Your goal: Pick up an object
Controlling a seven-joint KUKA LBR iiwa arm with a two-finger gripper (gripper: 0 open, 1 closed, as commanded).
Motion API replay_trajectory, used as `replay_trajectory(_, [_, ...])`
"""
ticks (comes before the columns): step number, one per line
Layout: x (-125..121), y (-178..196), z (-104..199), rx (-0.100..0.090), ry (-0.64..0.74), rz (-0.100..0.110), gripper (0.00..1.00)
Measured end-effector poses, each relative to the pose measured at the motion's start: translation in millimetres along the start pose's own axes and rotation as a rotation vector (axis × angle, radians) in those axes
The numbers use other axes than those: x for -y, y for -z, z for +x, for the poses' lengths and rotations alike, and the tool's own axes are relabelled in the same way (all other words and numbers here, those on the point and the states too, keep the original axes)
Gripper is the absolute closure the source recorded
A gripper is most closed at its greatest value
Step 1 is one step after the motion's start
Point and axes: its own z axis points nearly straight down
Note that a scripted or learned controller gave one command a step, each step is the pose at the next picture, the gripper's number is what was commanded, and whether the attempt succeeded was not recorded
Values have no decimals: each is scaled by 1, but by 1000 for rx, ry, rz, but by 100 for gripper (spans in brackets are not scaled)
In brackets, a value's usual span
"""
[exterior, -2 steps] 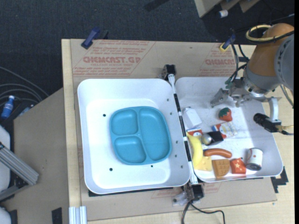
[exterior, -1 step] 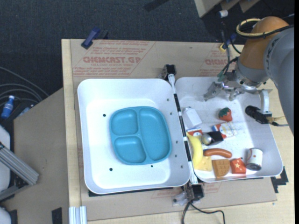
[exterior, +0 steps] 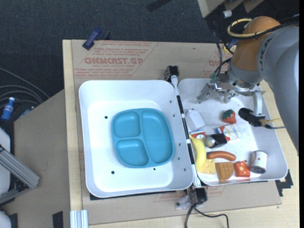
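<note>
Lower right of frame: toast (exterior: 224, 170), red block (exterior: 242, 169) and can (exterior: 258, 161), along the near edge of the right bin (exterior: 280, 151); banana (exterior: 200, 152) and sausage (exterior: 221, 155) lie just above them, the banana close to the bin's left wall. Centre left: blue plate (exterior: 141, 137), alone in the left bin (exterior: 95, 108). Upper right: gripper (exterior: 220, 93), over the bare upper part of the right bin; whether the claw is apart or together cannot be told, and nothing is seen in its grasp. The nearest candidate, the strawberry (exterior: 229, 116), lies just below it in the frame. Risks, as judged: a closure at this spot would meet only bin floor; among the crowded lower pieces a descent could pinch two at once or nudge one aside; the can may roll
</note>
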Motion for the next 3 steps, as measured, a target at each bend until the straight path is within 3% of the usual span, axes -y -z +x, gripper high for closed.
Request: replay_trajectory(3, [0,0,-27,3,-2,-3,0])
